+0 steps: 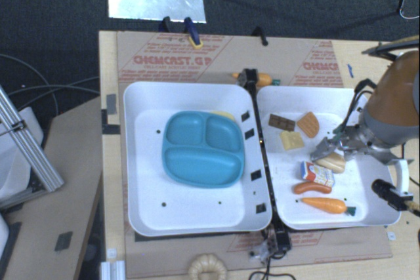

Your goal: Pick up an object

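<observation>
Two white bins side by side on the bench. Left bin (141,160) – just one thing in it, a blue divided plate (203,147) w/ three compartments, sitting flat around the middle. Right bin (367,210) – six small food toys, all clustered in the left/centre part: one brown chocolate bar (282,122) near the top, one tan cookie-ish piece (308,124) just beside it, one pale yellow cheese block (292,140) below those, one bread-looking piece (331,162) mid-bin, one red/white packet (317,173) just under that w/ a hot dog (313,188) touching its lower edge, and one orange carrot (325,205) lying lowest, near the front wall. Gripper (328,149) down inside the right bin, right over the bread piece, arm coming in from the right – claw state: can't tell from this angle, tips blur into the bread. Nothing visibly lifted.
</observation>
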Robot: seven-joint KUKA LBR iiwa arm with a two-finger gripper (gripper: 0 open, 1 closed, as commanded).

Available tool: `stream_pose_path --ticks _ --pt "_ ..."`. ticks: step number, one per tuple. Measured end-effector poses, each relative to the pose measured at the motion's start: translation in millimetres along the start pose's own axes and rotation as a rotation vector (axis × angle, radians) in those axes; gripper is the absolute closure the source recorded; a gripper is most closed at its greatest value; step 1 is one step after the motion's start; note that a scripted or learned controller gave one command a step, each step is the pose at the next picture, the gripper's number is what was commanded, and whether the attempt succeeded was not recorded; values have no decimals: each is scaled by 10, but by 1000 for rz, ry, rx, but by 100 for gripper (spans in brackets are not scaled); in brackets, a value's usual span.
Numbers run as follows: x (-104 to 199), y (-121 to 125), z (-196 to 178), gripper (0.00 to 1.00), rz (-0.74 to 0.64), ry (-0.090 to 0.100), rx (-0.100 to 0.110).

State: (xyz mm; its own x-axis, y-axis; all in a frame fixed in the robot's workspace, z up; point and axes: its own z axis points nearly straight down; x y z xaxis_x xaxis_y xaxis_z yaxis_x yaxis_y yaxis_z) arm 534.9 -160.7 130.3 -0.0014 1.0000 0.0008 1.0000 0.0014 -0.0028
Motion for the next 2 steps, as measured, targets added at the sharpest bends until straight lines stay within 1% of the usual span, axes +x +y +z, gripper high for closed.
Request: stream_pose_path --ticks 1,2 --pt "-10 60 407 0 2 -5 -21" --pt "-26 66 289 100 0 -10 -24"
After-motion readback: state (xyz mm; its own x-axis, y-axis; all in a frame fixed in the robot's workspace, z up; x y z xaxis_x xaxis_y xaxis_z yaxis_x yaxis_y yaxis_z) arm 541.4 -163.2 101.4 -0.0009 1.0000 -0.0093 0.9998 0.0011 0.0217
